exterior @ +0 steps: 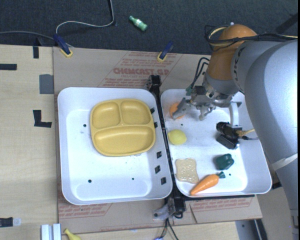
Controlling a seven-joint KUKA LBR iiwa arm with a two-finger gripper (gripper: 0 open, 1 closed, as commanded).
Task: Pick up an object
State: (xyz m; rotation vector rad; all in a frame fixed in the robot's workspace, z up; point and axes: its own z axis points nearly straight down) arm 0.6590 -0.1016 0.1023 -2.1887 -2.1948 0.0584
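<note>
One small orange piece [174,107] seen at upper-left corner of right white bin [250,184], touching left fingertip of jaws [190,111]. Jaws spread open, nothing gripped. Piece lies just left of jaws; long axis unclear.

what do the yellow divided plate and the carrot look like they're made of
Yellow divided plate: probably moulded plastic, with a smooth, slightly glossy surface and soft highlights along its raised rims. Carrot: likely a plastic or rubber toy, with even orange colour and a mild sheen.
</note>
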